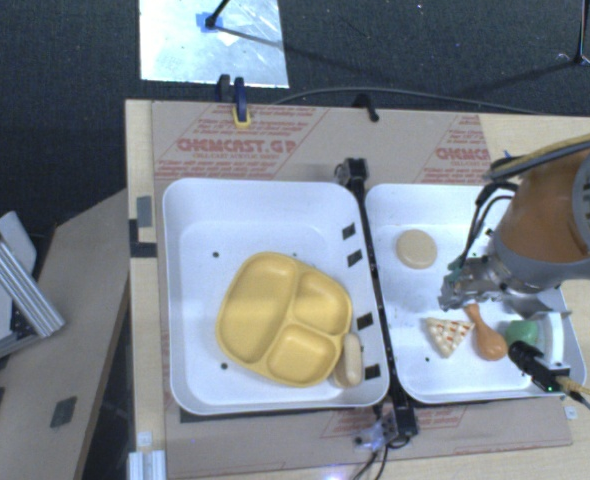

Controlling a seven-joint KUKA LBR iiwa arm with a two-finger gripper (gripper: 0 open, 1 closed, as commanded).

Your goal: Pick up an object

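The right bin (415, 388) holds a round beige cookie (416, 249), a triangular pizza-like slice (447, 335), an orange-brown drumstick-shaped piece (486, 336) and a green object (524, 330) partly hidden under the arm. My gripper (462, 294) hangs low over the right bin, just above the thin end of the drumstick piece and up-right of the slice. Nothing is visibly lifted.
The left bin (200, 218) holds a yellow divided plate (283, 317) with a small tan roll (350, 359) at its right edge. A black divider (370, 268) runs between the bins. The arm's orange band (540, 203) covers the right bin's right side.
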